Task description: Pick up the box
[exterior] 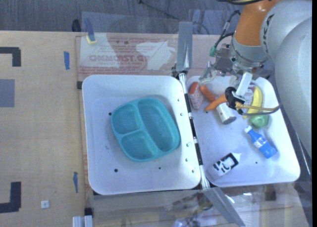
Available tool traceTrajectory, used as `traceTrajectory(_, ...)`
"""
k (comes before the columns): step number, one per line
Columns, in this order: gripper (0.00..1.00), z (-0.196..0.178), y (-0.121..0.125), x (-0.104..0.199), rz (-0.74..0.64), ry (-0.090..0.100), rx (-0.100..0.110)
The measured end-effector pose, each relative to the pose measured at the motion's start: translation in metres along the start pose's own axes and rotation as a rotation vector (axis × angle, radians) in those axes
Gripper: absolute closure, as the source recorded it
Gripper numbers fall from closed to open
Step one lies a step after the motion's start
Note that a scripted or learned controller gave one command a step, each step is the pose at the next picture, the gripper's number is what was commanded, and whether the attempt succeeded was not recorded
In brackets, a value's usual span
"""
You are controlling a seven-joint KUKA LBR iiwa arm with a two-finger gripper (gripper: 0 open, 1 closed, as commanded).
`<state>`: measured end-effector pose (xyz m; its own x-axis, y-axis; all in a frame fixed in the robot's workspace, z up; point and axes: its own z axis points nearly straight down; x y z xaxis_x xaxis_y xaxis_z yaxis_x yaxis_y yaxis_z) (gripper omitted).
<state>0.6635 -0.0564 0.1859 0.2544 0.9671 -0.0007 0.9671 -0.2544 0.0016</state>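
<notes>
1. Two white bins sit side by side across the middle of the frame. The left bin (99,171) holds a teal plate (144,128) with three compartments, lying near its centre with white floor around it.
2. The right bin (282,166) holds the clutter: a carrot (214,104), a can (226,113), a banana (255,100), a green thing (258,120) and a blue bottle (260,142), mostly in its upper half.
3. The box (226,162), black and white, lies flat near the right bin's lower left corner, just beside the wall between the bins.
4. Its long axis runs aslant, from lower left to upper right.
5. The floor around the box is open; the bottle is the nearest item, up and to its right.
6. My claw (214,72) hangs over the right bin's upper left, well apart from the box; I cannot tell its state.
</notes>
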Motion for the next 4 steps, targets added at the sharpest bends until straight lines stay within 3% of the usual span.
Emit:
traceTrajectory(1,0.00,-0.013,-0.012,-0.085,0.023,0.000,0.003)
traceTrajectory(2,0.00,0.046,0.027,-0.143,0.221,-0.001,0.000)
traceTrajectory(3,0.00,0.100,0.024,-0.084,0.240,-0.005,0.009)
traceTrajectory(4,1.00,0.087,0.026,-0.083,0.238,-0.006,0.000)
